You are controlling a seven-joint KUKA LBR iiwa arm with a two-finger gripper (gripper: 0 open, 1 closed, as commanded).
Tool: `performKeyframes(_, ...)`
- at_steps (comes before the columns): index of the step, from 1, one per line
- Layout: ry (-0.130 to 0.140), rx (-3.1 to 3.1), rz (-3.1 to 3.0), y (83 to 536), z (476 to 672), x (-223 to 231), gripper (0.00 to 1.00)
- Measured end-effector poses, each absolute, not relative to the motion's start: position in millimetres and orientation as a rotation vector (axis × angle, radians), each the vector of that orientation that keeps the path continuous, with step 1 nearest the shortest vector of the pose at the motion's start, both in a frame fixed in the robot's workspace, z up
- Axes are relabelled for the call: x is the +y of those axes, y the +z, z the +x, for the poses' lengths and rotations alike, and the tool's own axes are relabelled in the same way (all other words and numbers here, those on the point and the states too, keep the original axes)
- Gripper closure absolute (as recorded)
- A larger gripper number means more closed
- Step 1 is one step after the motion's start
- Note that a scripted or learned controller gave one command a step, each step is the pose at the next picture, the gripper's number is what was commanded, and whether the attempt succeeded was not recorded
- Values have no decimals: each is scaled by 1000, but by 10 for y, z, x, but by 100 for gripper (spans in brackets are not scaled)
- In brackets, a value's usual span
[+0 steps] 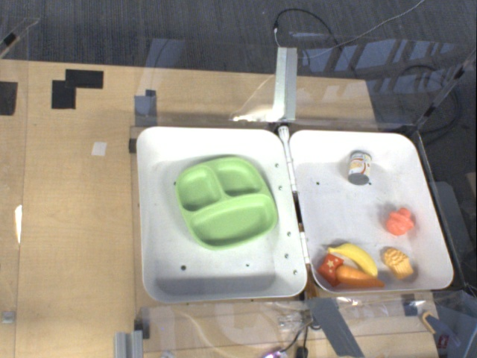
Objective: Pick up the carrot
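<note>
Carrot lies touching banana and tomato; approach lengthwise from above; pincer's state cannot be told.

Carrot partly under banana.

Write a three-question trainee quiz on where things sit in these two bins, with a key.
1. True or false: the green divided plate lies in the left bin.
2. Which item touches the carrot? A) the can B) the banana C) the green divided plate
3. Fill in: the carrot lies near the right bin's ____ edge in the camera view.

Key: 1 true. 2 B. 3 bottom.
</note>
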State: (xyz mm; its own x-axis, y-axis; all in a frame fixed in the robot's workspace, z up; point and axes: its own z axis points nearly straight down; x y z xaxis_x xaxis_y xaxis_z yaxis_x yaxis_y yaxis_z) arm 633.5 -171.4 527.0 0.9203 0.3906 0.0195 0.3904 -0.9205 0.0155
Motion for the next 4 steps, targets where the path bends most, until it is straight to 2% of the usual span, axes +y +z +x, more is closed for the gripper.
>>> performKeyframes(4, 52, 686, 3047, 5735, 6378, -1602, 100)
